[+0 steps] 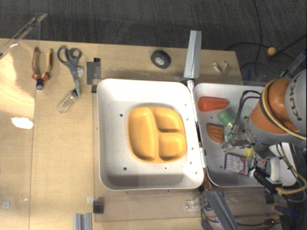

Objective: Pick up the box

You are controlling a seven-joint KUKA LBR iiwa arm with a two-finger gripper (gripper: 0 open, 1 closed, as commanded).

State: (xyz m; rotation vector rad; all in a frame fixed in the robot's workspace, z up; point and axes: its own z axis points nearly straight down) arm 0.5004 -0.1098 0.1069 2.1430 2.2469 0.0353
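Note:
A small box with a pink and purple print lies flat near the front edge of the right bin. My gripper hangs low in that bin, just behind the box and close to its far edge. Cables and the wrist hide its tips. The grey arm with its orange band comes in from the right over the bin.
Behind the gripper lie a red piece, a green piece and an orange piece. The left bin holds a yellow divided tray. Scissors, pliers and a tape roll rest on the bench.

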